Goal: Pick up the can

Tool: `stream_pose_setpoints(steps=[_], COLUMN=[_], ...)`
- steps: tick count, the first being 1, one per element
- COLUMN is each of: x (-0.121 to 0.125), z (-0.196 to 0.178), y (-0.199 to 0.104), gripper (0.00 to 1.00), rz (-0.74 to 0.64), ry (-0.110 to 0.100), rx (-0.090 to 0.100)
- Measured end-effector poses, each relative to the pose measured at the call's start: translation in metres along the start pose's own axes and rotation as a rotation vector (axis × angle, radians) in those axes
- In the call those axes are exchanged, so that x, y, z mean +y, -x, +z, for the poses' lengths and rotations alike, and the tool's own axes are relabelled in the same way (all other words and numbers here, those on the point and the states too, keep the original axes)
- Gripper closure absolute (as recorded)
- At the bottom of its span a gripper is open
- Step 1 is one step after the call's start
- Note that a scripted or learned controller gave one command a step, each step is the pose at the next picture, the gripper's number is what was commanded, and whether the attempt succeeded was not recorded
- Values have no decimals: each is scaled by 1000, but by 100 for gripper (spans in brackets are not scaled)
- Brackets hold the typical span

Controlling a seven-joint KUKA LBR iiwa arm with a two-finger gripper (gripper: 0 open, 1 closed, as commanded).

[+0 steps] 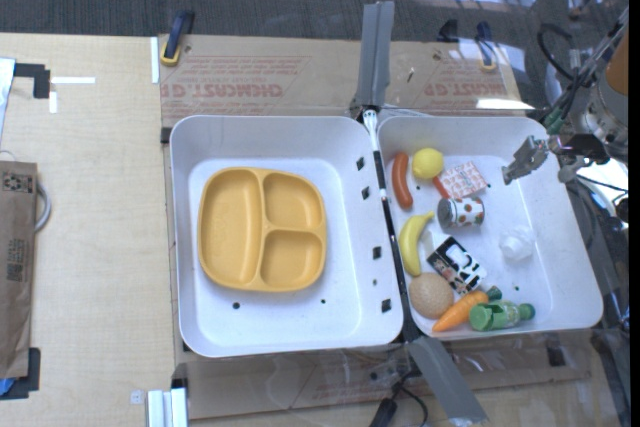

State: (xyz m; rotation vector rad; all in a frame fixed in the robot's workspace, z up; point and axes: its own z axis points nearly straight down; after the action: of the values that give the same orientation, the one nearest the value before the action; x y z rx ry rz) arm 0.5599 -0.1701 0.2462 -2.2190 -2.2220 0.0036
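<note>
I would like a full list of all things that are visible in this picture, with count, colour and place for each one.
bins: two, white, side by side on the bench
plate: one, yellow, three compartments, in the left bin
can: one, white and red, lying in the middle of the right bin
sausage: one, red, right bin, near its left wall
lemon: one, yellow, right bin, beside the sausage
banana: one, yellow, right bin, left of the can
carrot: one, orange, right bin, front
bottle: one, green, right bin, front, beside the carrot
paper bag: one, brown, far left of the bench
claw: one, grey, over the right bin's back right part, apart from the can
</note>
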Motion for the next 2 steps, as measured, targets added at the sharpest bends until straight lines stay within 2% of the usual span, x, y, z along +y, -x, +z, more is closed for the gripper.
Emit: stream_pose_setpoints(steps=[1,2], x=[-38,-9], z=[2,5], y=[-93,-125], gripper=[0,0], rz=[-268,-316], ry=[0,1], rx=[0,-1])
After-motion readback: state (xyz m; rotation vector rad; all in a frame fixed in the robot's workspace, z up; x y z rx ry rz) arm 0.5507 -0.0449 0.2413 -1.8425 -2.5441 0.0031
